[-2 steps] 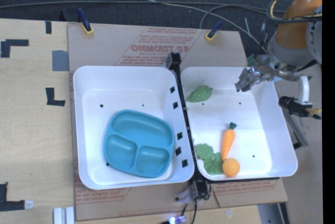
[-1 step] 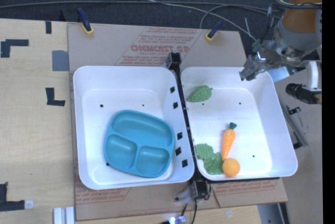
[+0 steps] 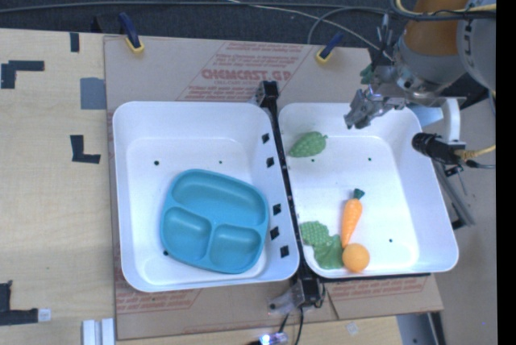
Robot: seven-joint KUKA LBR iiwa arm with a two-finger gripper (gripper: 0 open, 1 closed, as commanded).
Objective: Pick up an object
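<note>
Arm poised at the far right corner of the right bin [image 3: 439,251].

From the overhead camera, the gripper [image 3: 360,114] hangs over the right bin's back rim, grasping nothing; whether it is spread or pressed together cannot be told. Bare white floor lies beneath and in front of it. A green leaf toy [image 3: 308,144] sits near the divider; the carrot [image 3: 351,218], orange ball [image 3: 355,257] and green lettuce piece [image 3: 320,243] cluster at the front. The left bin [image 3: 129,174] holds a blue divided plate [image 3: 214,220].
</note>
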